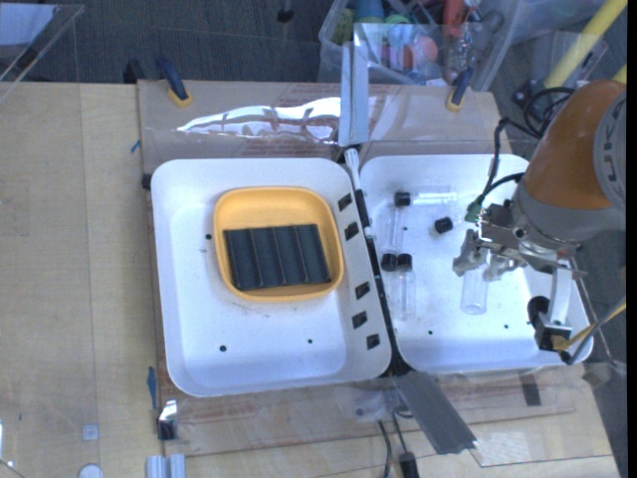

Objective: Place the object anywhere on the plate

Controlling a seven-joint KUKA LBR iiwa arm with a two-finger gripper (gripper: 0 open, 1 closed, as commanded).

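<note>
A robotics laboratory. A wooden bench carries two shallow white bins fixed side by side, with clamps at the bench's far edge. A grey and orange industrial arm with exposed cabling reaches in from the right. A clear storage tub of assorted objects stands beyond the far right corner.

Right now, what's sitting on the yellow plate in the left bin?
A dark ribbed rectangular block lies flat on the yellow plate, covering most of its middle. The plate surface beneath the block is hidden.
</note>
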